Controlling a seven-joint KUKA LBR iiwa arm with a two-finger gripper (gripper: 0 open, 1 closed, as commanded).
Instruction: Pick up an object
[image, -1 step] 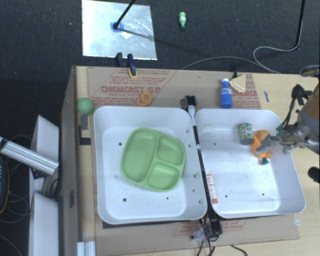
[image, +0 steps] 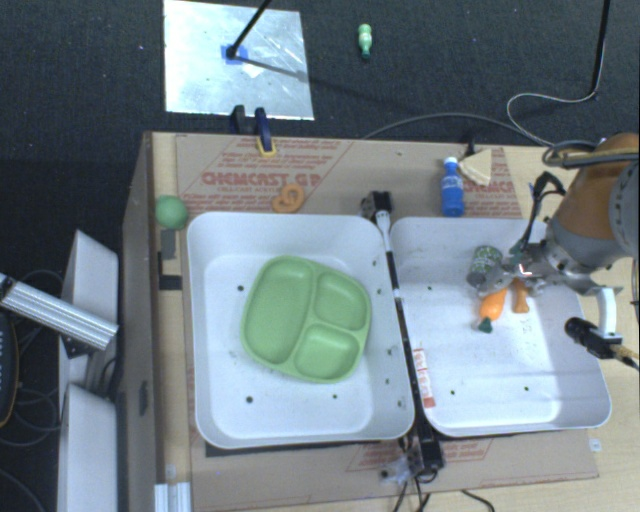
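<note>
In the right bin (image: 520, 395) lie an orange carrot-shaped toy with a green tip (image: 490, 307), a smaller orange piece (image: 520, 297) beside it, and a grey-green crumpled object (image: 485, 265). My gripper (image: 522, 272) hangs low over the bin's back right part, just above the small orange piece and right of the grey-green object. The grey arm with its orange band (image: 600, 205) comes in from the right. I cannot make out whether anything is held.
The left bin (image: 215, 300) holds a green divided plate (image: 305, 318). A blue bottle (image: 452, 187), an orange ring (image: 290, 198) and a green ball (image: 171, 211) sit on the bench behind the bins. A black part (image: 592, 338) juts over the right bin's right edge.
</note>
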